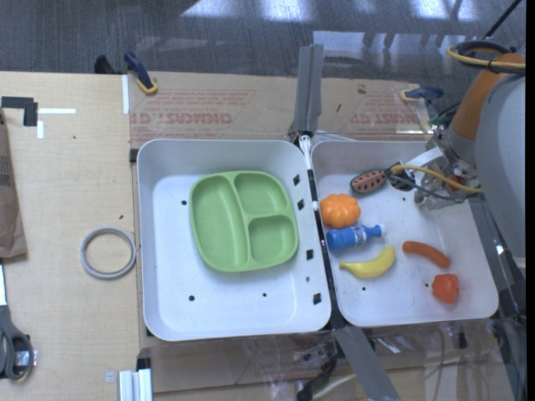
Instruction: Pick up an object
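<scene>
Watching from my end, I see the arm (501,132) reaching in at the right of the frame, its wrist end sitting over the upper right corner of the right bin (401,314) in a tangle of cables (435,178), and I cannot tell whether the jaws are open or closed; nothing is visibly held. The candidates all lie in that right bin: a dark brown oblong piece (368,180) nearest the wrist, an orange (339,210) against the left wall, a blue bottle (355,237) just below it and touching or nearly so, a banana (369,264) just under the bottle, a red sausage (426,254) further right, and a small red fruit (445,288) near the lower right. My main worry is the tight group along the left wall: a descent on the bottle could catch the orange or banana as well, or strike the wall. The orange and the bottle are round and would likely roll or squirt out of a pinch. The loose cables could snag or hide the brown piece. The sausage and red fruit lie apart and look safer. The green plate (245,220) in the left bin (159,299) looks too wide and flat to grip.
</scene>
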Robot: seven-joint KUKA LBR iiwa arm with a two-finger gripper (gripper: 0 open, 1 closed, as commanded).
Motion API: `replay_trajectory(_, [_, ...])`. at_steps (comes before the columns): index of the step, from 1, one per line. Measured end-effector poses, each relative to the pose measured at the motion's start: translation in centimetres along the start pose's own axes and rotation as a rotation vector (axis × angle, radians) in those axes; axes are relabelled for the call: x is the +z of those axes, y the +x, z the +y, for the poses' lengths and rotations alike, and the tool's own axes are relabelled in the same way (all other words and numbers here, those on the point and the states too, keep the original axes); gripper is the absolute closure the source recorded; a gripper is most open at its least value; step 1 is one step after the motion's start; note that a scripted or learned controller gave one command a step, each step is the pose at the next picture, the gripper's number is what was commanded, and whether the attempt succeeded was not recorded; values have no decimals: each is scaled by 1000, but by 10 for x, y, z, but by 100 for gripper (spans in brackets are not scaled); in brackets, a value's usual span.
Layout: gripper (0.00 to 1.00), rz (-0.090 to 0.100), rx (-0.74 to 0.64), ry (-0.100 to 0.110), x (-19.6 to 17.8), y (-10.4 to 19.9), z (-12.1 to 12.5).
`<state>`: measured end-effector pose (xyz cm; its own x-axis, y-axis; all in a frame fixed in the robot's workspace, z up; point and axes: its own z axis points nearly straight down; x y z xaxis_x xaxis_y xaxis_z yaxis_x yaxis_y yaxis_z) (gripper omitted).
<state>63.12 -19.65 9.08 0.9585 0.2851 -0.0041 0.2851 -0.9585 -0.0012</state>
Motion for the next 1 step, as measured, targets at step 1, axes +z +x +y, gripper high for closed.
replay_trajectory(1, [100,3,-78,2,-2,0,24])
